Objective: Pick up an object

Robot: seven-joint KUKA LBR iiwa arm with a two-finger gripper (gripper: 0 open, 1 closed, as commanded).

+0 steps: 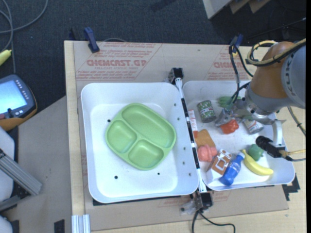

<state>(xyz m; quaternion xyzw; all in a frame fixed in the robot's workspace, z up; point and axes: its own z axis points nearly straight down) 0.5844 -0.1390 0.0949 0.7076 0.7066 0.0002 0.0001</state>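
My gripper (238, 121) hangs low over the right bin (286, 176), its grey fingers (225, 115) spread apart and open. A small red-orange object (231, 126) lies on the bin floor between them, nearer the left finger, and I cannot tell whether either finger touches it. Around it lie a green can (206, 110), a small green item (225, 101), an orange block (204, 138), a pink lump (207, 153), a brown and white box (221, 163), a blue bottle (232, 170), a banana (257, 165) and a green fruit-like piece (254, 152).
The left bin (92, 178) holds a light green divided plate (141, 136). The arm's orange band (270, 74) and grey wrist cover the right bin's far right corner. Cables (235, 62) run down beside the arm. The bins' shared rim (187, 125) runs between them.
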